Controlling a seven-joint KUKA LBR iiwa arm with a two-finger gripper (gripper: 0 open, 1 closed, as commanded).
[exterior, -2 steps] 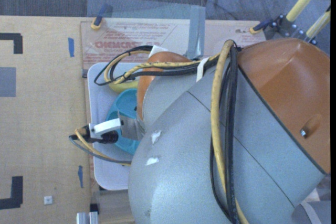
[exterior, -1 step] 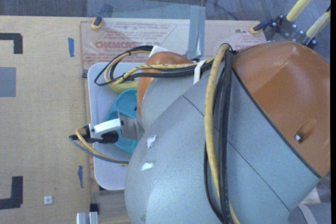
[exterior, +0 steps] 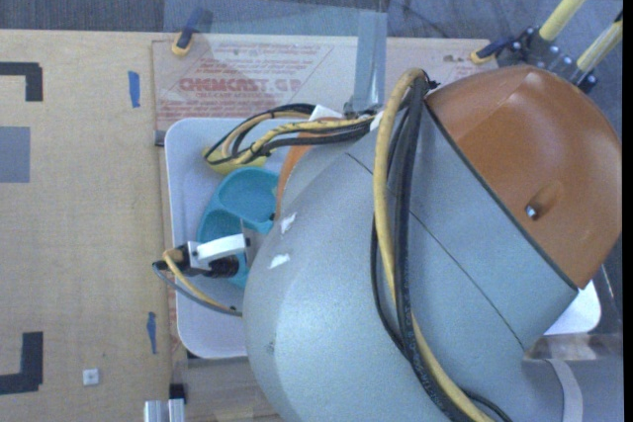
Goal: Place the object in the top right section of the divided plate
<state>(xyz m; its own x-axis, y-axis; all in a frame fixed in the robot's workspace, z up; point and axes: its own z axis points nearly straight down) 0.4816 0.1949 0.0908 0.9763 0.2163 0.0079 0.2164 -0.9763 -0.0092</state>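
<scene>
Arm (exterior: 415,262) covers the bin (exterior: 183,163), perhaps over the teal plate (exterior: 242,198).

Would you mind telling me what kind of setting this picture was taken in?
Most likely a robotics lab bench: a grey arm with bundled cables reaches over a shallow white bin holding a teal divided plate, on a tape-marked wooden board.

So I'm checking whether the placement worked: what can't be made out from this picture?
- Divided plate: a teal part shows in the camera view; the arm covers the rest, top right section included.
- The object: none can be picked out; the arm hides most of the white bin.
- Gripper: buried under the arm and cables; its state cannot be told.
</scene>
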